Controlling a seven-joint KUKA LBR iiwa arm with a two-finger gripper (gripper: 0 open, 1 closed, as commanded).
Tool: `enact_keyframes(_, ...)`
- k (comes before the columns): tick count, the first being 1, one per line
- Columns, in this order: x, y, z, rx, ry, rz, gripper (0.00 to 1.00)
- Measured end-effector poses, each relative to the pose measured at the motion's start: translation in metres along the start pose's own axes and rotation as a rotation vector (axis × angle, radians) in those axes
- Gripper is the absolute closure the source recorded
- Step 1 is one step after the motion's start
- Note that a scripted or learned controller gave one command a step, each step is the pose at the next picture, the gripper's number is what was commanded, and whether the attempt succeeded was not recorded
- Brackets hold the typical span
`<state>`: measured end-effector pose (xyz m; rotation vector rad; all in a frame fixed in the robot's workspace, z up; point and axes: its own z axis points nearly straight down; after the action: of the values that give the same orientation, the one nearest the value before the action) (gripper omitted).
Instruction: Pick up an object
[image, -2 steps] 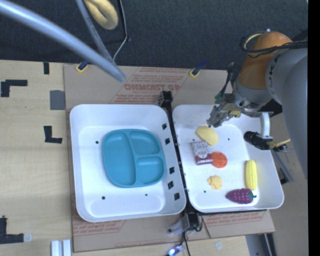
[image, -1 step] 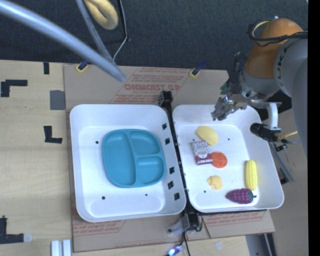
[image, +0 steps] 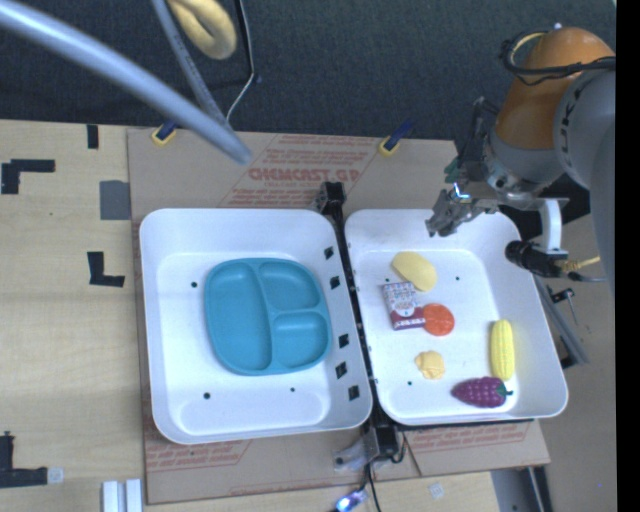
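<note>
Right bin (image: 520, 395) – corn (image: 502, 349) lengthwise toward camera, pincer (image: 444, 222) apart, grip state unclear

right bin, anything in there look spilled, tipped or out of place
Nothing stands out. The right bin holds a lemon, a small red and white packet, a tomato, a corn cob, a bunch of grapes and a small yellow piece, all lying loose and apart except the packet, which touches the tomato.

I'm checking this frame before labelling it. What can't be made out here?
- Gripper, camera view: too small and dark to tell its finger gap.
- Red-and-white packet: print too small to read.
- Small orange-yellow lump: too small to identify.
- Grey arm: cut off by the right edge.
</note>
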<state>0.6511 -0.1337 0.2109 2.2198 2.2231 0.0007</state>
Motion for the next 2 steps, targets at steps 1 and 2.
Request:
enact_keyframes(1,0.048,-0.005,0.005,0.003,0.000,-0.003,1.00)
enact_keyframes(2,0.106,-0.010,0.002,0.003,0.001,-0.005,1.00)
